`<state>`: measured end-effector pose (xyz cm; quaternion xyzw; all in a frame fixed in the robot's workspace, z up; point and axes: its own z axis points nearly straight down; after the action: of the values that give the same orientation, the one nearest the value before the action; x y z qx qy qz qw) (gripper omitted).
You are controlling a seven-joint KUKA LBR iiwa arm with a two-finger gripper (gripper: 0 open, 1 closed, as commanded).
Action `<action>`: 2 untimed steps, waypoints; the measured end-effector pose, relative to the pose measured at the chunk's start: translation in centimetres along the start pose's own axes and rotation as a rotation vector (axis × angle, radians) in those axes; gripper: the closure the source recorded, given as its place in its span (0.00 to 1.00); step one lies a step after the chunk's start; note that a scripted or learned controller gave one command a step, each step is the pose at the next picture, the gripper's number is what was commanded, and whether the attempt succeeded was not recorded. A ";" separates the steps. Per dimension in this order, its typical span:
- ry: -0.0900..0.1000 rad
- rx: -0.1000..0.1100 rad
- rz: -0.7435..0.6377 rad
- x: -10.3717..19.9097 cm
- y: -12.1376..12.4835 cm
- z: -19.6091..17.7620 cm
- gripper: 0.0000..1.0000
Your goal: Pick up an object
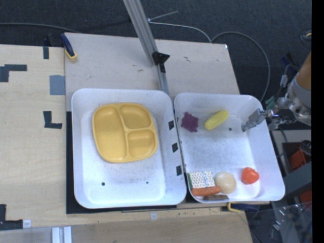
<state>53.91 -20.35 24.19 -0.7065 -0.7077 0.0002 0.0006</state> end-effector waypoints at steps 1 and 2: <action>0.003 0.010 0.001 1.7 -3.3 13.6 0.00; 0.000 -0.001 -0.003 11.3 -5.4 15.3 0.00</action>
<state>48.50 -9.01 8.89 -0.7056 -0.7086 -0.0001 0.0002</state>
